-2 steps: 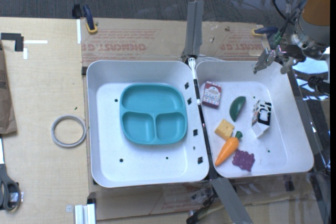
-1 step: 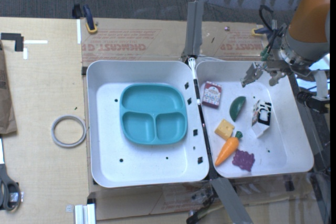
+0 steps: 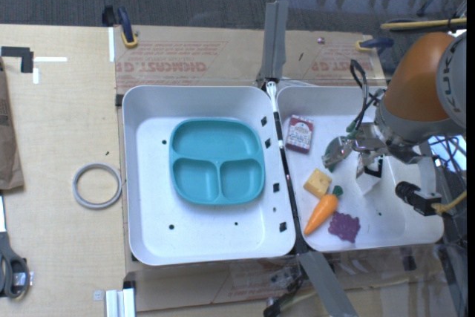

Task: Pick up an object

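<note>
The arm is reaching in from the right over the right bin (image 3: pixel 415 234), with the gripper (image 3: pixel 349 148) hanging in the middle of that bin; whether it is apart or together, I cannot tell at this angle, and nothing is showing between its tips. Candidate objects are lying in the right bin, four counted: one small maroon box (image 3: pixel 300 134) near the bin's upper left, one yellow cheese wedge (image 3: pixel 318 182), one toy carrot (image 3: pixel 322 210) and one purple grape bunch (image 3: pixel 344 226). The cheese wedge is sitting nearest, just below and to the left of the gripper; the carrot is lying further down-left, its long axis running diagonally from the leafy upper-right end to the lower-left tip, nearly touching the wedge. The box is lying up and to the left. The left bin (image 3: pixel 141 182) is holding one teal divided plate (image 3: pixel 218 161). One ring of tape (image 3: pixel 97 185) is resting on the counter (image 3: pixel 59 122), well apart. Judgement: no grasp is made yet; the coming move probably needs a short shift down-left.
</note>
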### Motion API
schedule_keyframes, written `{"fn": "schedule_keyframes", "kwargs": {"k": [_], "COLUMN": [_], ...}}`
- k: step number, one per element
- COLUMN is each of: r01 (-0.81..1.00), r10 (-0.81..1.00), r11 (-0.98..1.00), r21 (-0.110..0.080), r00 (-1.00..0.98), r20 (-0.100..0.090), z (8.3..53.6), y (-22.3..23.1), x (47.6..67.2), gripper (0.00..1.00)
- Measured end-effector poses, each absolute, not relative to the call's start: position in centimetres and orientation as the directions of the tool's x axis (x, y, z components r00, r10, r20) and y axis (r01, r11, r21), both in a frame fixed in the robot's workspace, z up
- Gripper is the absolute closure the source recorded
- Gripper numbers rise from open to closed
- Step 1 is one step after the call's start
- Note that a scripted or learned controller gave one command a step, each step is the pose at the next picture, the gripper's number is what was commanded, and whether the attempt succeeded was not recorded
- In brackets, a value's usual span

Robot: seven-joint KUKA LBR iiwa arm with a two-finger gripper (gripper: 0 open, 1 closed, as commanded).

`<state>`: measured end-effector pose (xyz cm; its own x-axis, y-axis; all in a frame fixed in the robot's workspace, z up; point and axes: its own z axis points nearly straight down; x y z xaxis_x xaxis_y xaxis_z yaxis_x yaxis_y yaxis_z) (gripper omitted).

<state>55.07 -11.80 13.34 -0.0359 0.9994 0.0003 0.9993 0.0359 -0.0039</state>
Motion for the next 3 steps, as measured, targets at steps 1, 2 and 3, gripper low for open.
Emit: {"fn": "schedule_keyframes", "kwargs": {"k": [1, 2, 3], "r01": [1.000, 0.996, 0.967], "r10": [1.000, 0.996, 0.967], "r11": [-0.009, 0.093, 0.255], "r21": [-0.003, -0.003, -0.002], "r00": [0.009, -0.093, -0.255], "r20": [0.000, 0.001, 0.001], "z": [11.8, 9.1, 9.1], "y": [-11.5, -9.2, -9.6], "x": [53.1, 49.0, 49.0], "gripper": [0.00, 0.00, 0.00]}}
